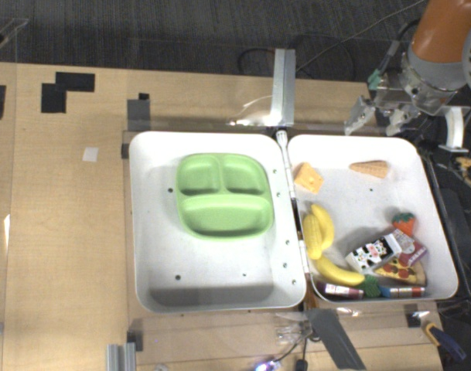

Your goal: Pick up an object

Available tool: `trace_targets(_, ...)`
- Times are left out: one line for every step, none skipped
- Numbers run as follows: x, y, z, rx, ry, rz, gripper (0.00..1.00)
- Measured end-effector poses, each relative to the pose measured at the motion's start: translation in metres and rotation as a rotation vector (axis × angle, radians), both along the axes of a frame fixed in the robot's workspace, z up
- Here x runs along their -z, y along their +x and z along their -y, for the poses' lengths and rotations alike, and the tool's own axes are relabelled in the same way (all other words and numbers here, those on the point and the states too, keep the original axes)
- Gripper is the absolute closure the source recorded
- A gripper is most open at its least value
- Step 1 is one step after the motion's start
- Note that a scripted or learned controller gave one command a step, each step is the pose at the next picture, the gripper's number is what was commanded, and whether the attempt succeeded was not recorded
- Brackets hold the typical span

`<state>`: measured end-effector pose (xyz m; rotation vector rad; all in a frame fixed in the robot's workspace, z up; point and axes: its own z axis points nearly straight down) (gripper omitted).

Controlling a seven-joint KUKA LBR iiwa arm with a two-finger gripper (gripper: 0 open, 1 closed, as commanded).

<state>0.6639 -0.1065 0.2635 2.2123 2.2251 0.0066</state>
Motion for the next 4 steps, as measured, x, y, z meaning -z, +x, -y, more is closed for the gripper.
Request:
trace_targets(0.092,-0.045,0.014,0.121,0.000,-0.003,0.00)
trace_targets(0.146,-0.122,-0.008,-0.024,-0.002,0.018,0.00)
trace_targets(0.074,-0.149,0.062,-0.056,-0.002,0.001,0.00)
trace_targets(0.165,-0.116,-0.004,-0.226,-0.001,-0.002,0.00)
